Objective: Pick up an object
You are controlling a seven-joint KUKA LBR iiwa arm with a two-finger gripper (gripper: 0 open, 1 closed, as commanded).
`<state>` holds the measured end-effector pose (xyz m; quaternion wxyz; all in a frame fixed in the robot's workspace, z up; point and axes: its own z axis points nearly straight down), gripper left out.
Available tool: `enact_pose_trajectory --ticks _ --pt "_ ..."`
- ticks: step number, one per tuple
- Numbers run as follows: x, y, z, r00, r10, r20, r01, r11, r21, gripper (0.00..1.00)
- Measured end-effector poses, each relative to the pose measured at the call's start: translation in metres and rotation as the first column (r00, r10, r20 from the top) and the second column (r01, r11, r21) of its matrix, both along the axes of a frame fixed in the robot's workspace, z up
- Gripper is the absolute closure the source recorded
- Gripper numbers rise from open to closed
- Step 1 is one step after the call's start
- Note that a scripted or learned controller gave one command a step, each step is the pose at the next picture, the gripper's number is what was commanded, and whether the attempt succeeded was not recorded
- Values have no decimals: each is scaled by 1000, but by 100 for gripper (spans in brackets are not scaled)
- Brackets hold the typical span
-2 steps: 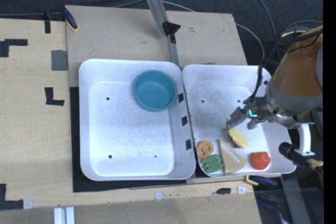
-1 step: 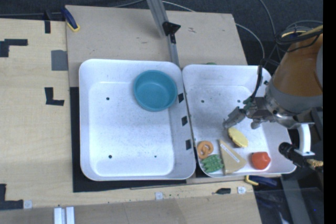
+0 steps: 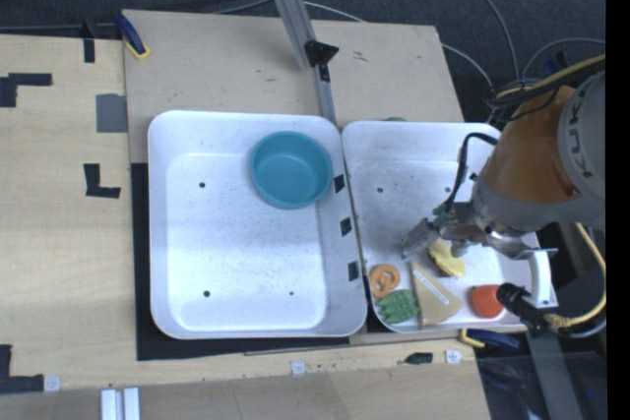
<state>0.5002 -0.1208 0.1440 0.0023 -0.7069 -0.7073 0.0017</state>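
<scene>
I see end effector (image 3: 430,233) low in right bin (image 3: 394,152), grip state unreadable | yellow toy (image 3: 448,261) just beside it, near front wall | likely light, slick plastic; I'd pinch across its narrow middle.

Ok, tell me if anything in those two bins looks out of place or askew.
Nothing looks spilled or broken. The blue bowl sits upright, alone in the left bin. In the right bin, the small items, an orange ring, a green piece, a tan wedge, a yellow piece and a red piece, all crowd the near edge beside the claw.
</scene>
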Motion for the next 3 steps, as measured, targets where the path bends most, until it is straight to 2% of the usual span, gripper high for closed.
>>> enact_pose_trajectory --ticks 1,2,3 --pt "2 -2 -47 1000 -2 14 2 1000 -6 0" --pt "5 -2 -33 1000 -2 22 2 1000 -6 100" --pt "10 4 11 1000 1 9 -1 1000 -1 100"
